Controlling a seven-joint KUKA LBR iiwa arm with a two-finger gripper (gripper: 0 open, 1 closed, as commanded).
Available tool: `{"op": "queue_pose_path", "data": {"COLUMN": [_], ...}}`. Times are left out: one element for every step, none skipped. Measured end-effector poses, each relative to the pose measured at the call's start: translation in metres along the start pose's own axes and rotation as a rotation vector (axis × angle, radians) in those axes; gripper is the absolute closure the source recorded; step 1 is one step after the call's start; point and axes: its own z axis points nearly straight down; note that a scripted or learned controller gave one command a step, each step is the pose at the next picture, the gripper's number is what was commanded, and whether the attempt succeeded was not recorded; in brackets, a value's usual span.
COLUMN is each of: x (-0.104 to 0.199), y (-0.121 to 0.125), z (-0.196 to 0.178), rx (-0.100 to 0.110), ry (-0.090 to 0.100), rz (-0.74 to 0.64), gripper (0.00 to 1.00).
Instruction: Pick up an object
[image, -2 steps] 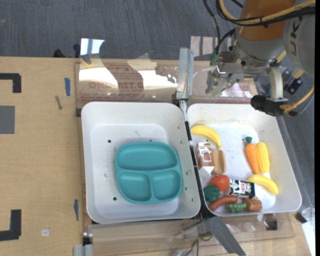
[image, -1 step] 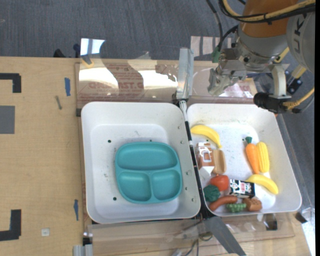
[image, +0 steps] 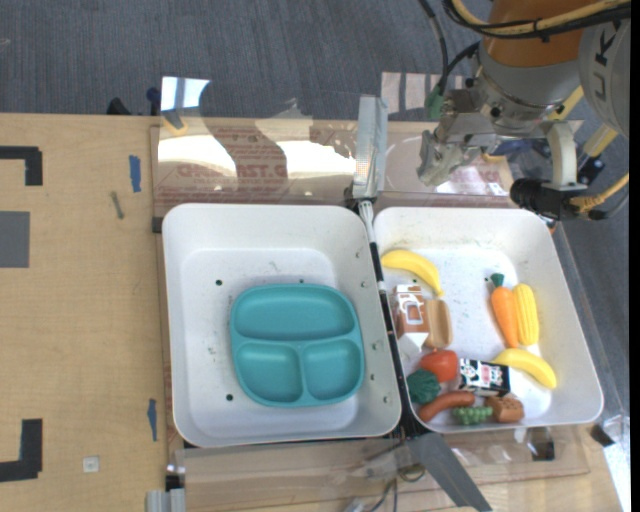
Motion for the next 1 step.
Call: {"op": "queue_pose_path", "data": {"x": [0.0010], "y": [0.0013], "z": [-0.0106], "rx": [-0.005], "ry": [-0.002], "rz": [-0.003], "gripper": [1.00]}}
